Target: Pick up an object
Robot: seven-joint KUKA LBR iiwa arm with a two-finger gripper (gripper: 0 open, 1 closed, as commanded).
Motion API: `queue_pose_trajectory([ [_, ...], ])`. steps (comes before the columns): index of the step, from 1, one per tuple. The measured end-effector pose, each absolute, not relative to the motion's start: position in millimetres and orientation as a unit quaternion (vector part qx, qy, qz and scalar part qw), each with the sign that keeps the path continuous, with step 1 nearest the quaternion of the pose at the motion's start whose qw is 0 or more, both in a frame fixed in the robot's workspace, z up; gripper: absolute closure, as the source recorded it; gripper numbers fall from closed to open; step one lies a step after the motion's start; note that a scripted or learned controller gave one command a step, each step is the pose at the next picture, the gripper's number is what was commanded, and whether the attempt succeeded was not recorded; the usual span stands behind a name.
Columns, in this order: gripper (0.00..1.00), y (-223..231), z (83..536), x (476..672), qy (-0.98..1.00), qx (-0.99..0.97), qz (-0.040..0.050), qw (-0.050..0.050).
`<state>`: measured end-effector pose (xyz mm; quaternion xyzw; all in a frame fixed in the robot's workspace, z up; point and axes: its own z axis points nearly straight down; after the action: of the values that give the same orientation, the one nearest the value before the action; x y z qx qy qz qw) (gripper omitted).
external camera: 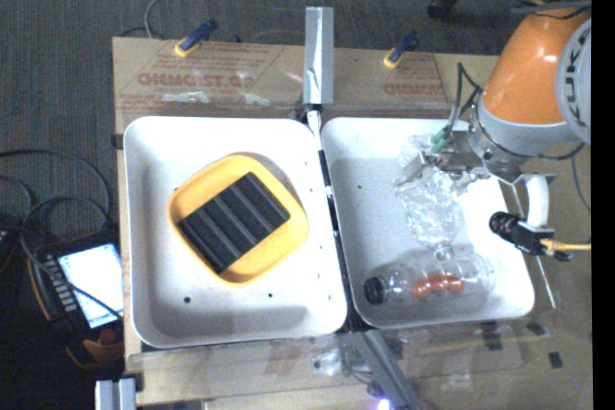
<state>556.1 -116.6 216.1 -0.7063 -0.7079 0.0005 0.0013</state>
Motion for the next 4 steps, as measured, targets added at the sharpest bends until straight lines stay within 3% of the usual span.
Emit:
queue_pose_trajectory([
  [1,0.0,-148.1,95.0,576.3,-0.722,-0.692,-0.0004,0.001],
  [2,0.0,-146.6,89.0,668.1,-0.731,-0.682,0.0017,0.001],
  [3,0.0,-125.8,90.4,629.9,-0.786,-0.619,-0.001,-0.005],
  [4,0.0,-148.4,128.0,604.7,-0.889,-0.458,-0.0003,-0.001],
])
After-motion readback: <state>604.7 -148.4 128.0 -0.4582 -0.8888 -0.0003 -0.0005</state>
